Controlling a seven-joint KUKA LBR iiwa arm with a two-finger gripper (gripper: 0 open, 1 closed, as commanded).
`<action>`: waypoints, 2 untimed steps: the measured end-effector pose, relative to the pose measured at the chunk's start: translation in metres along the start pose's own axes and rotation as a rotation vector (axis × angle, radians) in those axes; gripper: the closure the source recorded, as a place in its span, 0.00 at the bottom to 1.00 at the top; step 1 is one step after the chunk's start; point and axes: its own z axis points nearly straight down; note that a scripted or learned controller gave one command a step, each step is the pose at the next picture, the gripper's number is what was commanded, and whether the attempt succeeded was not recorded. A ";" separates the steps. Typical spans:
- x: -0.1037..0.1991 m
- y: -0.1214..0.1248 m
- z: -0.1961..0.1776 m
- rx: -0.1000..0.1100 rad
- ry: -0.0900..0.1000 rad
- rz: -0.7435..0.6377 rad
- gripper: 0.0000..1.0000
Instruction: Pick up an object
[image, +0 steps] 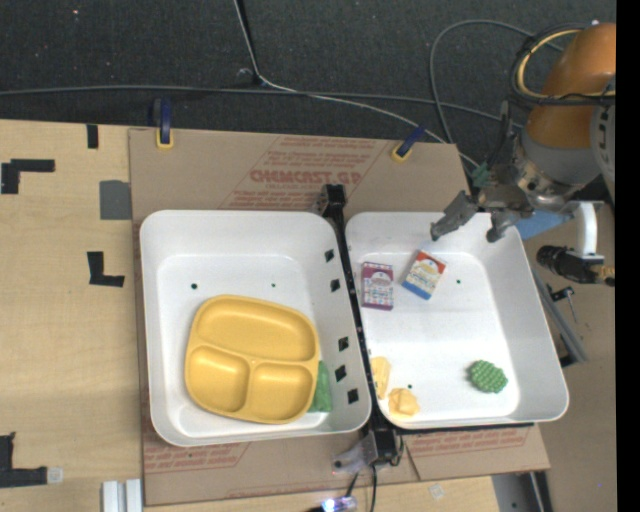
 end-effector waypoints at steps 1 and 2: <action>0.000 0.002 -0.008 -0.013 -0.002 -0.003 0.00; -0.008 -0.002 0.042 -0.008 -0.003 -0.002 0.00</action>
